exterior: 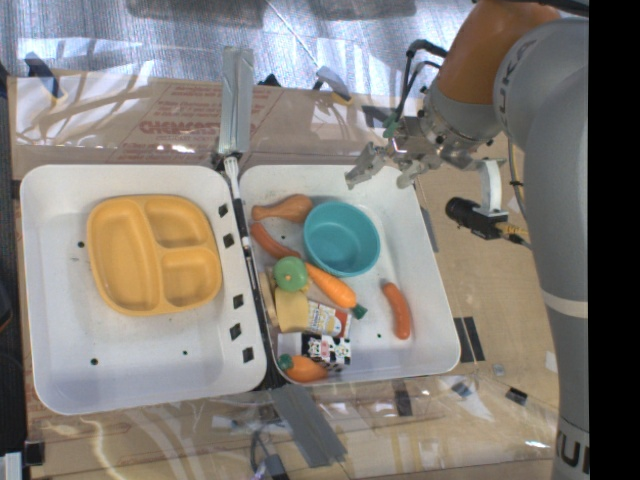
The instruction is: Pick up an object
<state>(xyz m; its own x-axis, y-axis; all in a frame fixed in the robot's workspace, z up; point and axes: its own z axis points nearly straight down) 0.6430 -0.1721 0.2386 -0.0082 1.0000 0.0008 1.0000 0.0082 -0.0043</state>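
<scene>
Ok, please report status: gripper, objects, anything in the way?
Gripper open, above right bin's far edge, holding nothing. Toys untouched. Teal bowl nearest below.

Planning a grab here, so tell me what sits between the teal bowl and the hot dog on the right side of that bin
In the camera view, bare white bin floor separates the teal bowl from the hot dog; the carrot lies lower left, outside that gap.

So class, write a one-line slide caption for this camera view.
Gripper above the right bin's far edge; teal bowl and toy food inside, yellow divided plate in left bin.
</scene>
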